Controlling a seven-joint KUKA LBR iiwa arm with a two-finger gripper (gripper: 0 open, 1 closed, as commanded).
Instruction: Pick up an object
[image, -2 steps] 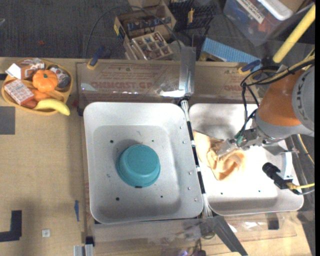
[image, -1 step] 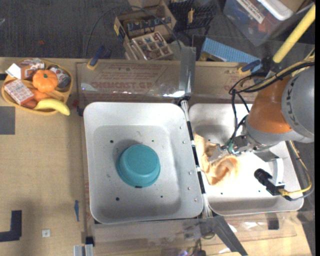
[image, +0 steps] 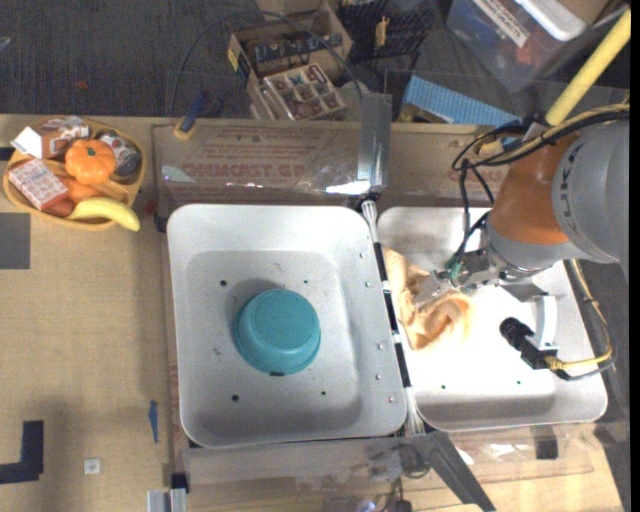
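Note:
A tan and orange soft-looking object (image: 432, 318) lies against the left wall of the right bin (image: 500, 395). My gripper (image: 437, 288) is low over its upper part, reaching in from the right, and it hides part of the object. Nothing is visibly lifted; the object rests on the bin floor. A teal bowl (image: 278, 330) sits upside down in the middle of the left bin (image: 200, 240), well away from the gripper.
The arm's grey and orange wrist (image: 545, 205) hangs over the right bin's back right. A basket of toy fruit (image: 75, 175) stands on the bench at far left. Boxes and clutter sit behind the bins.

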